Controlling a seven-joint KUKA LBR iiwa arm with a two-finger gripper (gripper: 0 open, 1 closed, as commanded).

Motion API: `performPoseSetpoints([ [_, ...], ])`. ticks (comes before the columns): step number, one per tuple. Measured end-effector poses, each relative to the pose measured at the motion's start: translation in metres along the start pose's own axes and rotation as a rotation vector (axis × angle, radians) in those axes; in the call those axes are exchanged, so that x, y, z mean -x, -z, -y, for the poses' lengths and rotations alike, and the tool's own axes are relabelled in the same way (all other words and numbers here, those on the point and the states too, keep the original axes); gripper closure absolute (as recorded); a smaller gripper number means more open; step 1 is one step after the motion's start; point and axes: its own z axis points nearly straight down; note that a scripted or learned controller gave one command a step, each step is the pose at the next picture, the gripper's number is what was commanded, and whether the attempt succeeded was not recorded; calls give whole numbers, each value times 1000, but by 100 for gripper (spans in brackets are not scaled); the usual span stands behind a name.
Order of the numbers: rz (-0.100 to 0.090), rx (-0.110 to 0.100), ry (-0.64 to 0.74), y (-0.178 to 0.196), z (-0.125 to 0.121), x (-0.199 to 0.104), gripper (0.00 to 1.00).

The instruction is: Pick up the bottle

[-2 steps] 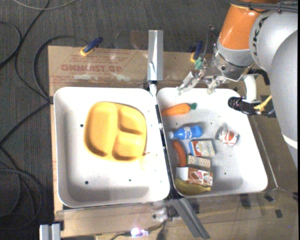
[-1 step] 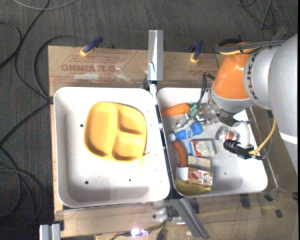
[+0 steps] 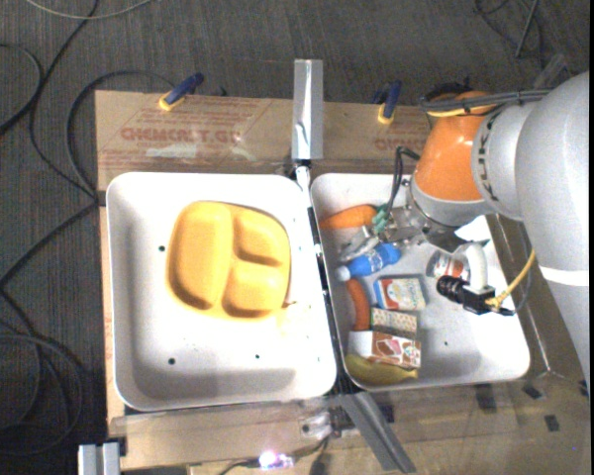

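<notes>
Bottle position is given first: a small clear plastic bottle with a blue cap and blue label is seen lying on its side in the right bin, in the bin's upper left part, with its capped end pointing toward the divider between the two bins. The gripper is placed just above and slightly right of the bottle, at the end of the grey arm with its orange band. Whether the gripper is open or closed cannot be told, and no object is seen clearly held by it.

Relative to the bottle, an orange carrot-like piece is found just above, near the bin's upper left corner. A red sausage-shaped toy is set just below the bottle, along the bin's left wall. A small printed carton lies just below and right of the bottle, with two more small printed boxes beneath it. A yellow banana is seen well below the bottle, at the bin's lower edge. A white and red object lies to the bottle's right.

Well left of the bottle, a yellow divided tray is seated in the left bin.
</notes>
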Motion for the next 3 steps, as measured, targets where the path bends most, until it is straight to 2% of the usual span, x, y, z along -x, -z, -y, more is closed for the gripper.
performPoseSetpoints([
  [1,0,2,0,8,-1,0,100],
  [2,0,-15,-194,134,-48,-22,100],
  [3,1,-16,-194,134,-48,-22,0],
])
